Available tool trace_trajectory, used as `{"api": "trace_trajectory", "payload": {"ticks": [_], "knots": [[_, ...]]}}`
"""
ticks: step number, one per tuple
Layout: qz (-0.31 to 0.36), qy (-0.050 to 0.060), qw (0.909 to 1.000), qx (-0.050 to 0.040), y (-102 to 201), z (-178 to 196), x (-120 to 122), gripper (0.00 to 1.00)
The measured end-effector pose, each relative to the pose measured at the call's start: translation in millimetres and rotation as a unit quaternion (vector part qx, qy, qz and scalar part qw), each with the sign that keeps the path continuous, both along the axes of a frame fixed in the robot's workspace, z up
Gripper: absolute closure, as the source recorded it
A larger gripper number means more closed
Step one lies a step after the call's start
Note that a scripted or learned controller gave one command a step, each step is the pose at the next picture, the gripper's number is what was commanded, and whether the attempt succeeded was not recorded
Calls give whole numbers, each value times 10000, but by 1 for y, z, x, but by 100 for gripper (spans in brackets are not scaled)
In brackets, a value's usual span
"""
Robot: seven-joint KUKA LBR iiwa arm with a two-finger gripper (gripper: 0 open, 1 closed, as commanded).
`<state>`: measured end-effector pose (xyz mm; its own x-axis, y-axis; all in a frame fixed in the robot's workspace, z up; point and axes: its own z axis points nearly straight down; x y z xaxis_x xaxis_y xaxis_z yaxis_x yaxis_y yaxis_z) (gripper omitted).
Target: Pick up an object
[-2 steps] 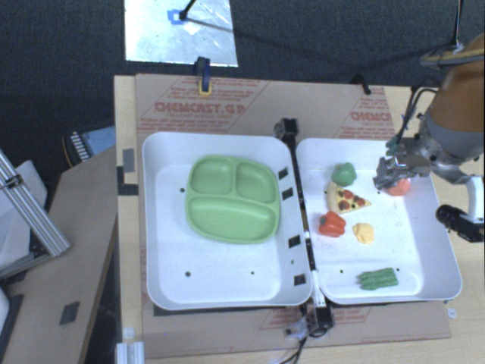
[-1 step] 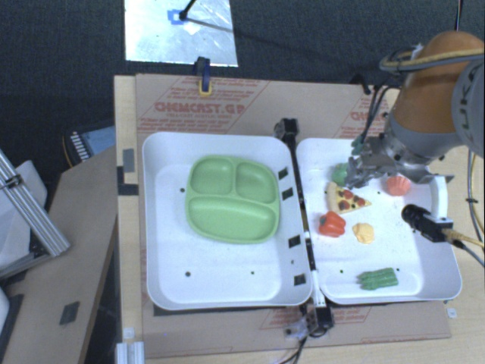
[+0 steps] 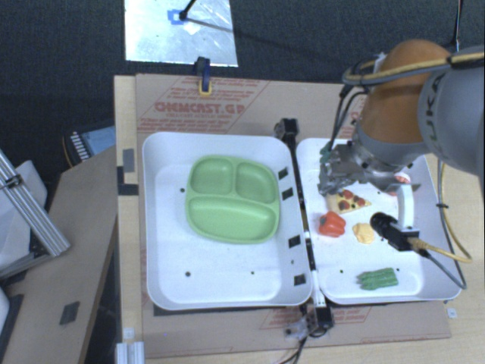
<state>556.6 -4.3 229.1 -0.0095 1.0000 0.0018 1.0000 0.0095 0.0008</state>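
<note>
In the right bin (image 3: 424,283) lie a pizza slice toy (image 3: 348,202), a red pepper toy (image 3: 331,224), a small yellow piece (image 3: 364,233) and a green pickle-like toy (image 3: 378,278). My gripper (image 3: 333,179) hangs low over the bin's upper left part, just above and to the left of the pizza slice. Nothing can be made out between the fingers. A red-and-white thing (image 3: 401,179) peeks out beside the wrist, mostly hidden by the arm.
The left bin (image 3: 163,271) holds a green divided plate (image 3: 231,199). A black divider with clips (image 3: 299,203) runs between the bins. The grey arm with its orange band (image 3: 402,97) covers the right bin's upper part.
</note>
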Motion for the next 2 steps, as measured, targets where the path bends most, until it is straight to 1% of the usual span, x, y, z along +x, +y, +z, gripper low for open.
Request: {"api": "trace_trajectory", "payload": {"ticks": [1,2], "knots": [[0,1,10000,2,51,-8,0,100],[6,-4,10000,4,102,3,-9,100]]}}
